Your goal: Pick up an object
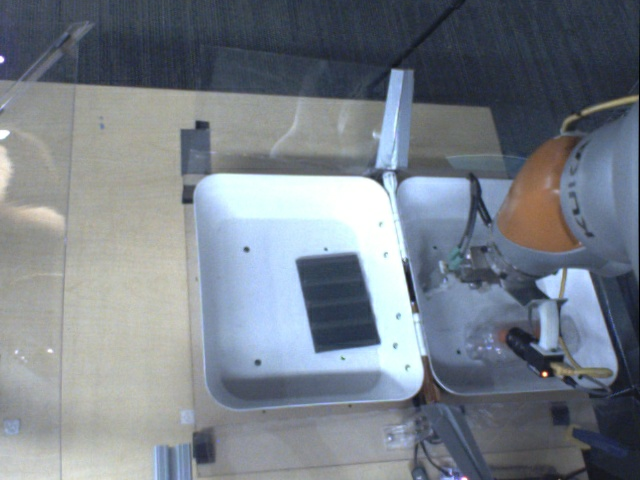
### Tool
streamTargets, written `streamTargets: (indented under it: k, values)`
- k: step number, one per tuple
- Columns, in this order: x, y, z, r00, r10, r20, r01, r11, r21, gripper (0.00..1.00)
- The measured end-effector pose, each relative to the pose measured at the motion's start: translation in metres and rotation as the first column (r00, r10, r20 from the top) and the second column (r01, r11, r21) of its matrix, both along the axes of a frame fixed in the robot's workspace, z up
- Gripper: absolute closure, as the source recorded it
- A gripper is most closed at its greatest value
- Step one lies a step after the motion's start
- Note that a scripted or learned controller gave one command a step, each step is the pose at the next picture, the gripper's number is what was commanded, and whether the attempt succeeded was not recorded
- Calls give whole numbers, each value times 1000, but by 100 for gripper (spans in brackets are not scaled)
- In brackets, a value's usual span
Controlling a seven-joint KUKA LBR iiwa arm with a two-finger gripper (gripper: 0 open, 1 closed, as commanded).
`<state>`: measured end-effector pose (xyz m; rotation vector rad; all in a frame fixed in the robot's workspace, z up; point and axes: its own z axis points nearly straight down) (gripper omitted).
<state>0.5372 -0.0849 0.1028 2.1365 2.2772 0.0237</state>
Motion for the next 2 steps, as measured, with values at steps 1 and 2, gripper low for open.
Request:
streamTargets:
  k: [1,2]
  values:
    - [96,-10,-15,1000,-19,-13,19,1000,0,0]
    - [83,-35,85,979,206,-15,-206,979,-2,0]
